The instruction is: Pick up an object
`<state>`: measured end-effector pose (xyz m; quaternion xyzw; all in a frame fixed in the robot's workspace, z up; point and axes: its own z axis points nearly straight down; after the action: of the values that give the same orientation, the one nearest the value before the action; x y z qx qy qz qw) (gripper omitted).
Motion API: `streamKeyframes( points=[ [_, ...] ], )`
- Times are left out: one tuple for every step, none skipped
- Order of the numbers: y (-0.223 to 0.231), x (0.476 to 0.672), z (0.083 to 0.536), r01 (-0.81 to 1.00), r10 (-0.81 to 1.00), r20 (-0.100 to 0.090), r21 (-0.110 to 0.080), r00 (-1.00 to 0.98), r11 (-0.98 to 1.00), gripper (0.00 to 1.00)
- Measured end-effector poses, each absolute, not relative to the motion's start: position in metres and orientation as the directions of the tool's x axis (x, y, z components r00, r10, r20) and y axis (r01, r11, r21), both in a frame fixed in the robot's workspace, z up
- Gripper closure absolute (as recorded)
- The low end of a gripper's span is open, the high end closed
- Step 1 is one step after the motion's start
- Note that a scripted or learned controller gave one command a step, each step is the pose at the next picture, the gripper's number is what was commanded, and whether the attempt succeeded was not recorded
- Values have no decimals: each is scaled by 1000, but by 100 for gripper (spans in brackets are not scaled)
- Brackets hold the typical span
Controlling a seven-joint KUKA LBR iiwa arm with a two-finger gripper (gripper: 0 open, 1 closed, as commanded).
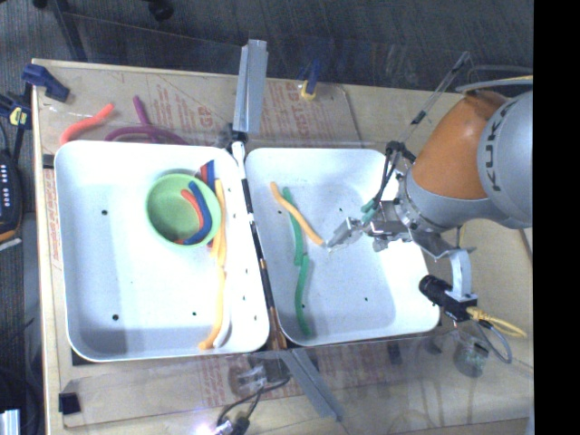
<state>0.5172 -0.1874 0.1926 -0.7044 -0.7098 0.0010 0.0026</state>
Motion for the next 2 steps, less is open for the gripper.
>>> streamKeyframes(
  points=[
    [-144, 561, 93, 999, 999, 0, -3, 34, -34, 0],
    [-144, 561, 103, 1000, 1000, 0, -6, 30, -30, 100]
  ],
)
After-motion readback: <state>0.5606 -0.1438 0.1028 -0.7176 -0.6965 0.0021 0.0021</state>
